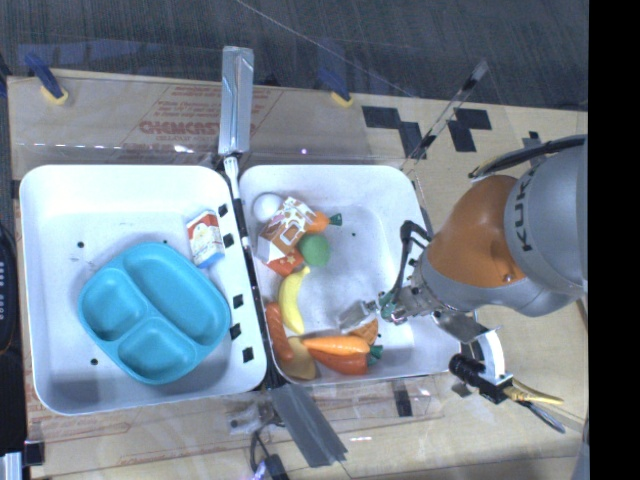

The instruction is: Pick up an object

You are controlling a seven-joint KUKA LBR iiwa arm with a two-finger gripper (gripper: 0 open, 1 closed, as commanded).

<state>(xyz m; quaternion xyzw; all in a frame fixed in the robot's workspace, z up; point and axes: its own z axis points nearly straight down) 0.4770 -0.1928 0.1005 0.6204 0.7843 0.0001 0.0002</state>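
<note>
My gripper (368, 315), grip state unclear, hovers at the carrot's (338, 350) one o'clock; light, rigid, slippery — grasp mid-body.

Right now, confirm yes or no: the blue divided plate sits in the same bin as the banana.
No: the blue divided plate lies in the left bin, the banana in the right bin.

Dark ribbed floor (120, 8) behind; wood bench (100, 108) w/ clear panel.

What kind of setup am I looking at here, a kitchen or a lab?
Most likely a robot lab bench: two white bins side by side, toy food such as a banana and carrot, and a grey and orange arm.
</note>
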